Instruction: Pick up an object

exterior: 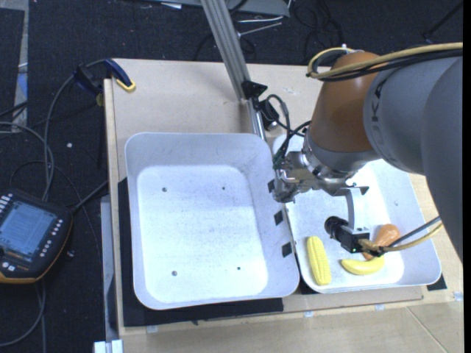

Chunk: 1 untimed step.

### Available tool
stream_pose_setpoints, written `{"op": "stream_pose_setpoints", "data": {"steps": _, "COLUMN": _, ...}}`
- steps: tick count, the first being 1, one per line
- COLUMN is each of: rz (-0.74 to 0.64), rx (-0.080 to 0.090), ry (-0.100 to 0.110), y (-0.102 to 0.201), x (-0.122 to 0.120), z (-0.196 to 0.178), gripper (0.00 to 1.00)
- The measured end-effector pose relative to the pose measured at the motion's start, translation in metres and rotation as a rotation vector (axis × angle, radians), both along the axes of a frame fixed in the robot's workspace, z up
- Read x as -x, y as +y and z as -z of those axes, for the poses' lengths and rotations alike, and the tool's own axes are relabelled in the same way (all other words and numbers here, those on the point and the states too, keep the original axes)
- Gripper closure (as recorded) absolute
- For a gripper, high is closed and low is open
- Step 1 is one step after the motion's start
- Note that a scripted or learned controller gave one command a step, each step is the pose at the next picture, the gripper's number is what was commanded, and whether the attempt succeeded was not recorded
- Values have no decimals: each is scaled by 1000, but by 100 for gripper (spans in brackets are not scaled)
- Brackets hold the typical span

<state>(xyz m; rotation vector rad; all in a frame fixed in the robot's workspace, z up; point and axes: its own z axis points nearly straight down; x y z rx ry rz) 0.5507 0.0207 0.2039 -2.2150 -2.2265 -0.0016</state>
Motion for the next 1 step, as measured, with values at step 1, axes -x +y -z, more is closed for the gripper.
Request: {"op": "stream_pose_setpoints", "data": {"steps": 1, "rz": 1, "rx": 0, "ry": -1, "y": 44, "x": 6, "z": -19, "gripper": 100}}
